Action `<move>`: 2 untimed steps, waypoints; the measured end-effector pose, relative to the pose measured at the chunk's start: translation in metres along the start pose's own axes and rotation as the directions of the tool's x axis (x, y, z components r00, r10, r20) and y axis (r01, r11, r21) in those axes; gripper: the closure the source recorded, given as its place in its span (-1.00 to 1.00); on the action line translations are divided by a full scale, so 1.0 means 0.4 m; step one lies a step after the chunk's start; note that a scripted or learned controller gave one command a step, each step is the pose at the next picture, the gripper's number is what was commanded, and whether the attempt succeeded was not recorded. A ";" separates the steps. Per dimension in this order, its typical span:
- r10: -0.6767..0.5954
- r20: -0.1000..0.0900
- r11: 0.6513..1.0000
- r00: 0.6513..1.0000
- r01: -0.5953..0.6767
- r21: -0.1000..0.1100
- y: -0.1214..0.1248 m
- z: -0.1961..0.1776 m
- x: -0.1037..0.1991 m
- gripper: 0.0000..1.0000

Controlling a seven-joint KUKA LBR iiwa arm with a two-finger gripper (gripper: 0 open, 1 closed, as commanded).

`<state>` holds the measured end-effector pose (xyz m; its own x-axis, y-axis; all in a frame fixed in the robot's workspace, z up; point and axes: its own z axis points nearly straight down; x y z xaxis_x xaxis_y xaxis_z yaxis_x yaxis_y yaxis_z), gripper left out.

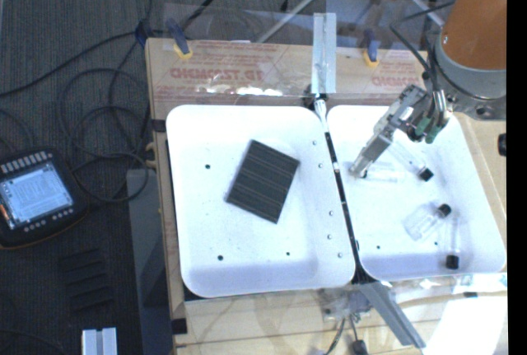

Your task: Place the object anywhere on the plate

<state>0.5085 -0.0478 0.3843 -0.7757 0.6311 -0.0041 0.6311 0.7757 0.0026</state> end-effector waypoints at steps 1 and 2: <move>0.000 0.000 1.000 1.000 0.000 0.000 0.000 0.000 0.000 -1.00; -0.069 -0.003 0.998 0.998 0.069 0.001 0.155 0.106 0.037 -1.00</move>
<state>0.5365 0.0097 0.3421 -0.8173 0.5762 -0.0014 0.5762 0.8173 0.0011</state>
